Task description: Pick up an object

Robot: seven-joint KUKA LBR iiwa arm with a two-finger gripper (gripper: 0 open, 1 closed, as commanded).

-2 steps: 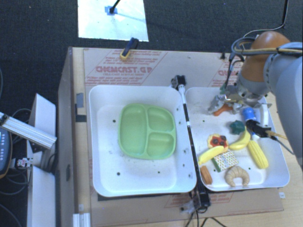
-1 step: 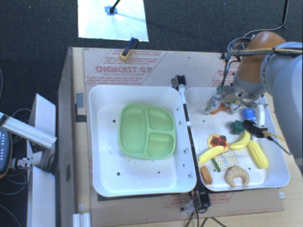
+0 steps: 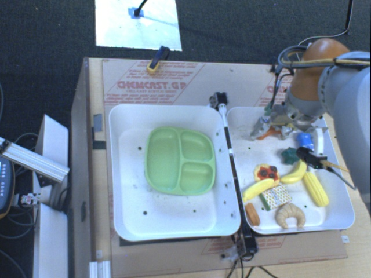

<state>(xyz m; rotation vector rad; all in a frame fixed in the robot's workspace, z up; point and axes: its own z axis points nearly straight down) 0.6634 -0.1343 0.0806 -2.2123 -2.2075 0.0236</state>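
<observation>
Two bins, one reach into the right

End effector (image 3: pixel 271 126) hangs low at the far side of the right bin (image 3: pixel 336 213), over an orange item (image 3: pixel 268 134); whether its jaws are wide or narrow cannot be told. Nearer lie a banana (image 3: pixel 259 188), corn cob (image 3: pixel 315 188) and croissant (image 3: pixel 290 214). A green divided plate (image 3: pixel 180 160) sits in the left bin (image 3: pixel 130 213).

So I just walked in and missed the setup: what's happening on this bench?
A robot arm reaches in from the right, its tool low over the far end of the right bin, by an orange piece. That bin holds toy food: bananas, corn, a croissant. The left bin holds a green divided plate. Nothing looks lifted yet.
</observation>
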